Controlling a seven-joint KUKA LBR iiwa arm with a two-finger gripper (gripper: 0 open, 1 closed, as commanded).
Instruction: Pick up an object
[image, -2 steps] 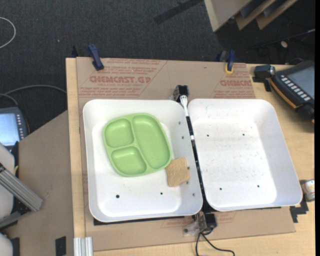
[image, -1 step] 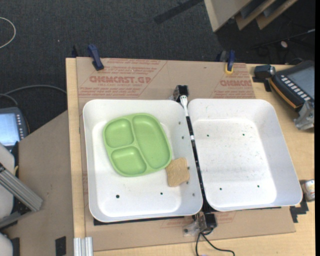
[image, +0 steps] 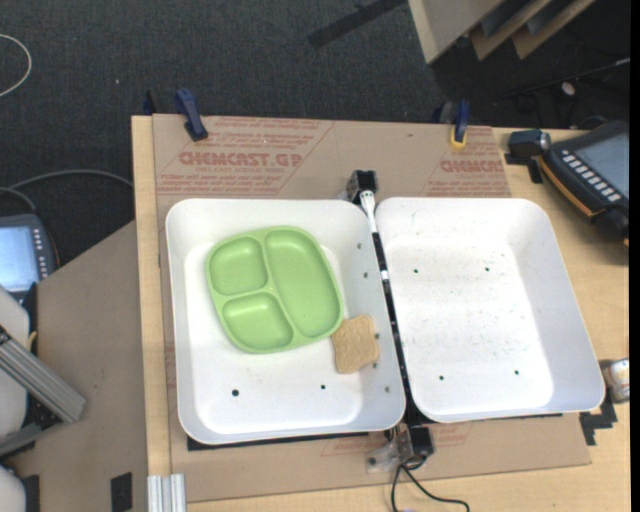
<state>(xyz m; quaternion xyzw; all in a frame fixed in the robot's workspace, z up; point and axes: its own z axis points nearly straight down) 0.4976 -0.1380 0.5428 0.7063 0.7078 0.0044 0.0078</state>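
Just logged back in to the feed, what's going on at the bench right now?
Nothing is being handled at this moment. The green divided plate lies in the left bin, with a tan sponge-like piece touching its lower right edge. The right bin sits beside it. The pick has not been made yet.

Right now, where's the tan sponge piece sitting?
The tan sponge piece lies in the left bin, toward its lower right, touching the lower right edge of the green divided plate and close to the divider between bins.

Green tray (image: 275, 290) touching tan, perhaps bread, piece (image: 355, 344)
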